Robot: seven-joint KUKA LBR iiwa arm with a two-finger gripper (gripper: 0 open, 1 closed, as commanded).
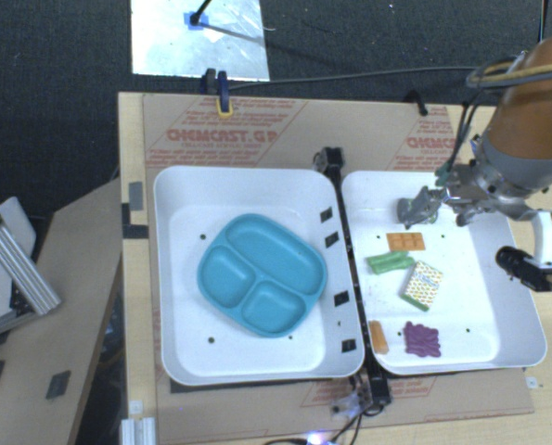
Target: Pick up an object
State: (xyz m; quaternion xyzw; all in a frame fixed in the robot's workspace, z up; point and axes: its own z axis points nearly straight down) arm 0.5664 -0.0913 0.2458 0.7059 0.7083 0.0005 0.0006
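toys are all sitting in the right bin (pixel 512 341), nothing lifted yet as far as i can tell. the gripper (pixel 420 209) is hanging over the far left part of that bin, just beyond the orange waffle piece (pixel 405 242), and there's nothing showing between its tips. can't tell from this angle whether it's open or closed, it's just a grey lump against the white, so not guessing.

so i'd say the pick is barely getting going: the arm is positioning over the pile, and the grab and lift are both still to do.

what's lying around: a green pod thing (pixel 390 262) just on the near side of the waffle, a checkered yellow block (pixel 424 286) touching or nearly touching the green one, a purple grape bunch (pixel 422 339) toward the near edge, and a little orange stick (pixel 378 336) tucked against the left wall near the near corner. the left bin (pixel 178 276) is holding a blue divided plate (pixel 262 273), well apart from the action.

in the way? the waffle, pod and block are crowding each other, so i'm guessing closing on one could nudge its neighbour. the stick hugging the wall looks like the awkward one.
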